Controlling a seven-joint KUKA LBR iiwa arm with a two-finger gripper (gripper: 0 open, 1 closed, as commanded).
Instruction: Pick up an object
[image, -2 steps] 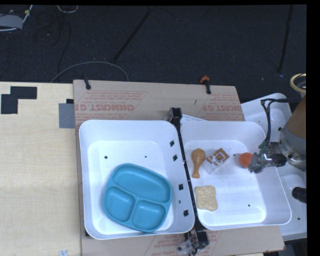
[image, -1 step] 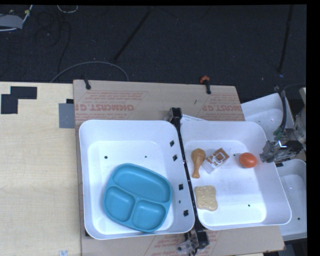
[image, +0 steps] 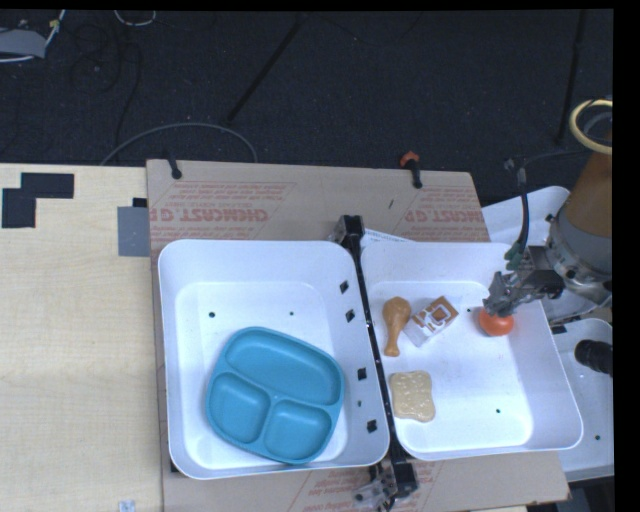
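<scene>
In the right bin (image: 500, 420) lie a tan drumstick-shaped toy (image: 396, 322), a small white and brown box (image: 434, 318), a beige cracker-like piece (image: 411, 395) and a small orange-red object (image: 494, 323). My gripper (image: 503, 298) reaches in from the right and sits directly over the orange-red object, at the bin's right side. The fingers are dark and close to that object, touching or just above it; their spacing is hidden.
The left bin (image: 190, 290) holds a blue divided plate (image: 275, 393). A black divider with clips (image: 360, 330) runs between the bins. Cardboard lies under the bins, with cables and a grey arm body at the far right.
</scene>
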